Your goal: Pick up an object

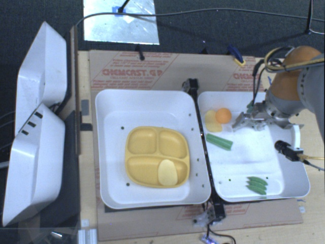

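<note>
The tool (238,124) hovers in the right white bin (284,192) beside a small orange ball (223,116); a yellow compartment plate (152,154) fills the left bin (109,151).

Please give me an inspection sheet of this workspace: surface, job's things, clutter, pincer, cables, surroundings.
Surface: board bearing the left bin and the right bin, side by side.
Job's things: in the right bin, an orange ball touching a pale yellow piece, a green stick, and green pods near the front. In the left bin, a yellow tray with a pale oval in its front right compartment.
Clutter: nothing seen.
Pincer: pincer low over the right bin, beside the ball; finger state unclear.
Cables: black cable across the floor; wires on the arm.
Surroundings: metal plate; white housings at left.
</note>
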{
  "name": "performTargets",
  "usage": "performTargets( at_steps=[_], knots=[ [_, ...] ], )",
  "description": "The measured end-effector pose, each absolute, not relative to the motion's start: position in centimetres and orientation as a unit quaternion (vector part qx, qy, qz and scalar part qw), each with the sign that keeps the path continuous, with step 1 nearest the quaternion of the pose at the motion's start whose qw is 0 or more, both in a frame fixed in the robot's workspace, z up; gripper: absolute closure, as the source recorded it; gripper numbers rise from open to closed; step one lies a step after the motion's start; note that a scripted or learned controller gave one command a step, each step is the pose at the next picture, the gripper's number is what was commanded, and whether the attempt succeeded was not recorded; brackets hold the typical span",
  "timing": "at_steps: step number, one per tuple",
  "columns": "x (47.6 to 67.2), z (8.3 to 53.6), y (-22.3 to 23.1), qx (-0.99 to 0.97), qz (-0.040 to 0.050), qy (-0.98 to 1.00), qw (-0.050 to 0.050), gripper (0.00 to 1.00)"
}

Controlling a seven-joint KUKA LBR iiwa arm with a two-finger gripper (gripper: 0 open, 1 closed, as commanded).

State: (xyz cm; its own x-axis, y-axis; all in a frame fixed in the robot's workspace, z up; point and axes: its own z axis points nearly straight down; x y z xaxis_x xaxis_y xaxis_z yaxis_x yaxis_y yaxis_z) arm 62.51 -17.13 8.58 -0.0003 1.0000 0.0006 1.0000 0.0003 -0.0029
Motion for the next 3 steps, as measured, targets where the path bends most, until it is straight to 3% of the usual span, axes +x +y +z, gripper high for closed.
performTargets(
  at_steps=[1, 3],
  knots=[
    [62.7, 9.9, -17.2, -0.707, -0.0006, -0.707, -0.001, 1.0],
    [62.1, 21.6, -18.5, -0.707, -0.0016, -0.707, -0.003, 1.0]
  ],
)
